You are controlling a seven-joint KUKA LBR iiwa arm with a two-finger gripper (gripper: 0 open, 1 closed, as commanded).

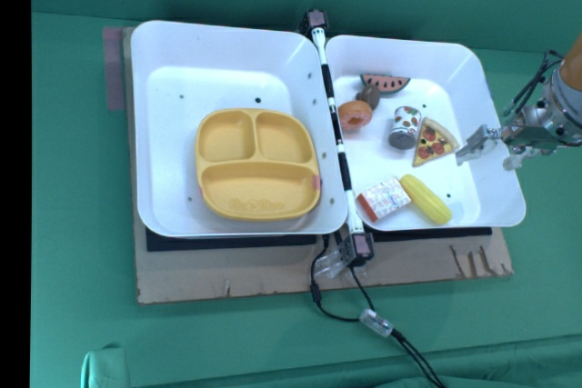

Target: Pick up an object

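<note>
— Fingers [496, 148] look spread and hold nothing, hovering at the right bin's [496, 86] right wall.

— Nearest target?

— Pizza slice [434, 142], lying flat just left of them, with the can [404, 127] right beside it. Corn cob [426, 198] and a small packet [383, 198] sit further toward the front.

— Risk?

— A thin, flat slice may slip out from a pinch, I'd say. Closing wide could nudge the can. Coming down this near the wall risks striking the rim.

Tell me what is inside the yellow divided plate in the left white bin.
The yellow divided plastic plate lies in the left white bin. Its three compartments show only their own yellow surface, with nothing in them. The bin floor under the plate is covered and cannot be seen.
</note>
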